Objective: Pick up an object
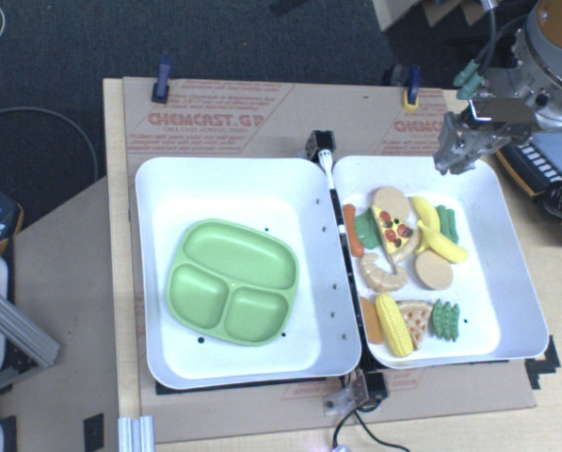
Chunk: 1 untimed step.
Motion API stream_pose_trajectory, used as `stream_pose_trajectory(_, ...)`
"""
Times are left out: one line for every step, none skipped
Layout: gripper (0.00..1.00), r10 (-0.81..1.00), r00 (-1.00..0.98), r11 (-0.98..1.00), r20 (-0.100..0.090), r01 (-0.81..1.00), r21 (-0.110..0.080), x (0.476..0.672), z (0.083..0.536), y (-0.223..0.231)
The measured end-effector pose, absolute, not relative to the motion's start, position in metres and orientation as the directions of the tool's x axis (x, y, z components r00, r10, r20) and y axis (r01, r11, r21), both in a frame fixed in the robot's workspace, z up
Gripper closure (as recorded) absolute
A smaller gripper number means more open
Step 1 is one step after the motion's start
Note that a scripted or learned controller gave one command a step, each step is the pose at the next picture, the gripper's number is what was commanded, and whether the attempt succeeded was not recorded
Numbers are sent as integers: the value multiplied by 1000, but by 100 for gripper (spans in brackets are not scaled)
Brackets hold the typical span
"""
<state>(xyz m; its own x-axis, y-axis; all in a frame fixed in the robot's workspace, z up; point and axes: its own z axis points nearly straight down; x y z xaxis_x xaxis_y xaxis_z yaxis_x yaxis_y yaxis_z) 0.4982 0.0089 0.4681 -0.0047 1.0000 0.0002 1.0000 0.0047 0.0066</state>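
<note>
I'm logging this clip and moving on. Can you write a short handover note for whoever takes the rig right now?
Hand: above the far rim of the right bin, nothing seen in it; finger state unclear.
Things: toy food piled in the right bin, including a pizza slice, banana, corn cob and carrot. A green divided plate lies in the left bin.
Done: nothing picked yet.
Left: descend, grasp one item, lift.

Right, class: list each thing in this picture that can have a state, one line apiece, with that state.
green divided plate: upright, lying in the left bin
corn cob: lying flat in the right bin
banana: lying flat among the toy food
pizza slice: lying flat
gripper: above the right bin's far edge
</note>
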Motion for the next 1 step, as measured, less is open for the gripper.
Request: stream_pose_trajectory(100,1000,-5,5,0,1000,-10,489,371,55)
